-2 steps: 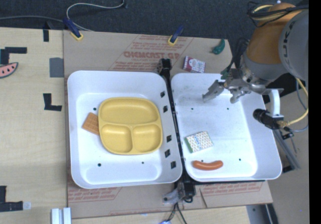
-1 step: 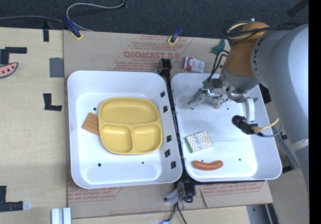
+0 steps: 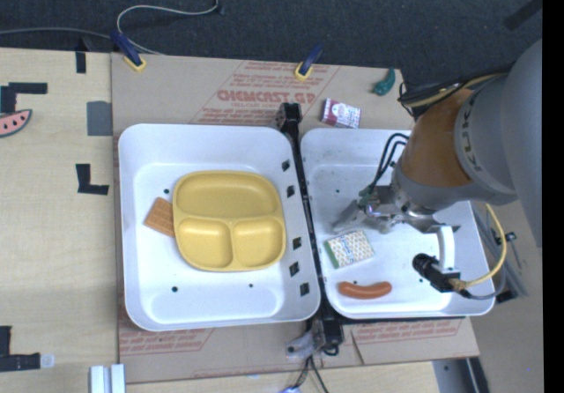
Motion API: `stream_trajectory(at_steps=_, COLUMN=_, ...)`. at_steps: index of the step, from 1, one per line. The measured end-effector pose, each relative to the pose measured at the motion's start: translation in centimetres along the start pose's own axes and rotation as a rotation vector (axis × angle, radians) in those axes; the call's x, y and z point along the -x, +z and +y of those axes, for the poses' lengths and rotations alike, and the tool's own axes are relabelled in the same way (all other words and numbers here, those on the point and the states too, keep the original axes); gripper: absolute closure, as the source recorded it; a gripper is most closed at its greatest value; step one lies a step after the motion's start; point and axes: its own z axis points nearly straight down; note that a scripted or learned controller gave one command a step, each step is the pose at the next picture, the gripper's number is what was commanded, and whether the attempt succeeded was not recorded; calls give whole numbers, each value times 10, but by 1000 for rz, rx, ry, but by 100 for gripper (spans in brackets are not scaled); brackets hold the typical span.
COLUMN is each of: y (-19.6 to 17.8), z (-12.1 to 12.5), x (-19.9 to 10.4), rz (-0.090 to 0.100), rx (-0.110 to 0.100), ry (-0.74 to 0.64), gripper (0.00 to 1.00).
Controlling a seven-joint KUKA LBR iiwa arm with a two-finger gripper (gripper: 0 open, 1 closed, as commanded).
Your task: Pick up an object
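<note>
From above, the bench carries two shallow white bins side by side: the left white bin (image 3: 141, 294) and the right white bin (image 3: 328, 152).

The left bin holds two things. One is a yellow plastic plate with three compartments (image 3: 230, 218), lying flat near the middle. The other is a tan, cracker-like square (image 3: 159, 217), tucked against the plate's left edge and partly under it.

The right bin also holds two loose things. One small flat packet with a green-and-white checked print (image 3: 349, 248) lies in the bin's left half, tilted a little, its longer side running from lower left to upper right. One reddish-brown toy sausage (image 3: 365, 290) lies near the front wall, its long axis nearly level with the picture's width, ends pointing left and right.

The grey arm with its orange band reaches in from the right, and the two-finger gripper (image 3: 363, 214) sits low over the right bin, just above and touching or nearly touching the packet's upper edge. The fingers look parted slightly, with nothing visibly between them.

Outside the bins, on the cardboard behind, lie one small dark-red wrapped packet (image 3: 339, 113), one green clip (image 3: 384, 82) and two yellow-and-blue clamps (image 3: 131, 52).
</note>
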Motion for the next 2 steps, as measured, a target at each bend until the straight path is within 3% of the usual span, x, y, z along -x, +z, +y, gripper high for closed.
stream_trajectory(at_steps=1, y=1, z=93, x=-8, rz=0, rx=3, ry=-2, gripper=0)
stream_trajectory(at_steps=2, y=-10, z=93, x=-8, rz=-1, rx=2, ry=-3, gripper=100)
